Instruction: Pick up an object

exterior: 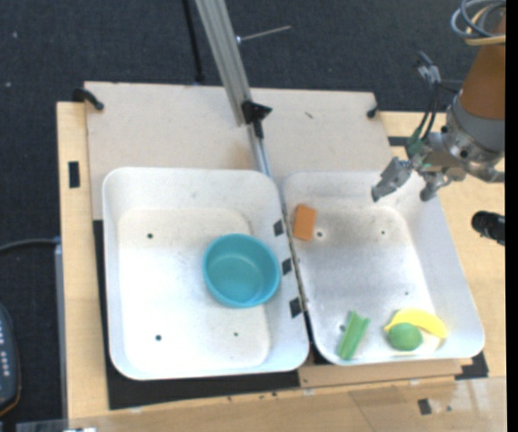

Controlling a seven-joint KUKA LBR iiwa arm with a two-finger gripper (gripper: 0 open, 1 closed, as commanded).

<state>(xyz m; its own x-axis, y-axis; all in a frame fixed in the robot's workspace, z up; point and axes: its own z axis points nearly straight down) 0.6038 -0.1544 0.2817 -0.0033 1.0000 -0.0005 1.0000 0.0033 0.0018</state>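
Well left of tool (412, 185), orange block (304, 222).

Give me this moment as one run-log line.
gripper: open, above right bin's far edge, holding nothing | right bin: orange block, green stick, green ball, banana | left bin: blue bowl

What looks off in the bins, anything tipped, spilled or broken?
Nothing stands out. The blue bowl sits upright in the left bin. The orange block, green stick and the green ball against the yellow piece lie inside the right bin.
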